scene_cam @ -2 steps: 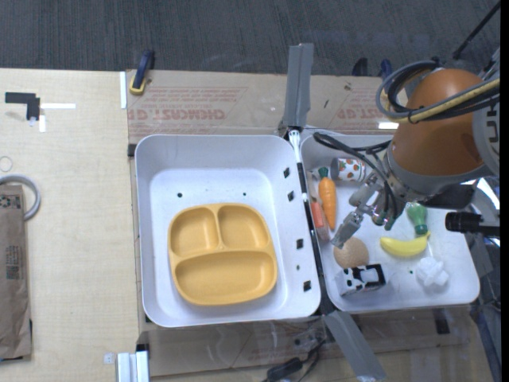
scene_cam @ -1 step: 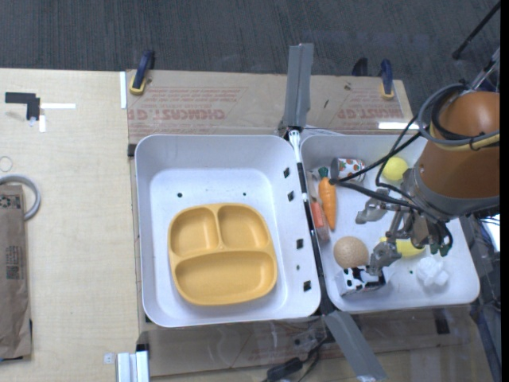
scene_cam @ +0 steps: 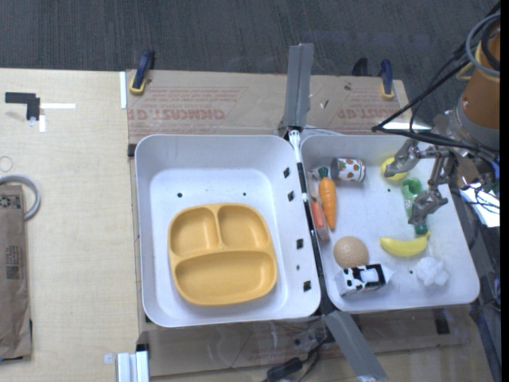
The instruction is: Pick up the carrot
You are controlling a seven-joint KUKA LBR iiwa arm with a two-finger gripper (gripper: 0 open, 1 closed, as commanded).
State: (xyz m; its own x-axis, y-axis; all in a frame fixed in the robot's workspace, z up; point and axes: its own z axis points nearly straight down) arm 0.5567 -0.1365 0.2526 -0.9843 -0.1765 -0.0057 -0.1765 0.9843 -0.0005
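The orange carrot (scene_cam: 327,200) with a green top lies lengthwise along the left wall of the right bin (scene_cam: 460,237). My gripper (scene_cam: 416,183) hangs over the right part of that bin, well to the right of the carrot, about a hand's width away. Its two fingers are spread apart, so it is open. One fingertip (scene_cam: 404,159) is near a small yellow item (scene_cam: 390,168), the other (scene_cam: 429,205) above the banana (scene_cam: 404,247). A small green piece (scene_cam: 411,188) shows between the fingers; I cannot tell whether they touch it.
Near the carrot are a small printed can (scene_cam: 348,169), a reddish strip (scene_cam: 317,213), a tan round item (scene_cam: 351,251) and a black-and-white carton (scene_cam: 364,278). A white crumpled piece (scene_cam: 432,271) lies at the front right. The left bin (scene_cam: 151,213) holds a yellow divided plate (scene_cam: 223,253).
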